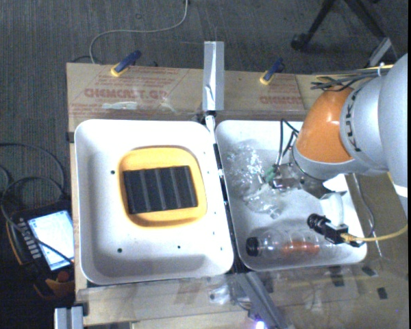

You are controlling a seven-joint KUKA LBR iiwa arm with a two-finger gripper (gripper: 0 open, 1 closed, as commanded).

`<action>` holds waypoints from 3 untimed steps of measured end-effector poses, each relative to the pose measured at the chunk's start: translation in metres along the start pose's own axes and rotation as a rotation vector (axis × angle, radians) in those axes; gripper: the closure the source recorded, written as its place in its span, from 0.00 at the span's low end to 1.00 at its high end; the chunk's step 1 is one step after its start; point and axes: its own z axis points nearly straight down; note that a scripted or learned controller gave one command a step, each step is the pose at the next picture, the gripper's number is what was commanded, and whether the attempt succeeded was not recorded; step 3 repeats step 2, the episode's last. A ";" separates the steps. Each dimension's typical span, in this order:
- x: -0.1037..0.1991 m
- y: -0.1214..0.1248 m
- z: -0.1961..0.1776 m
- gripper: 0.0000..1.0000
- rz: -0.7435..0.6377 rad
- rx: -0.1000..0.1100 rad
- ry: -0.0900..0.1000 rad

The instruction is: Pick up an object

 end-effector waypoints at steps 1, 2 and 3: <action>-0.002 0.003 -0.013 1.00 0.002 -0.010 -0.003; 0.033 0.052 -0.091 1.00 0.016 0.013 0.003; 0.033 0.052 -0.091 1.00 0.016 0.013 0.003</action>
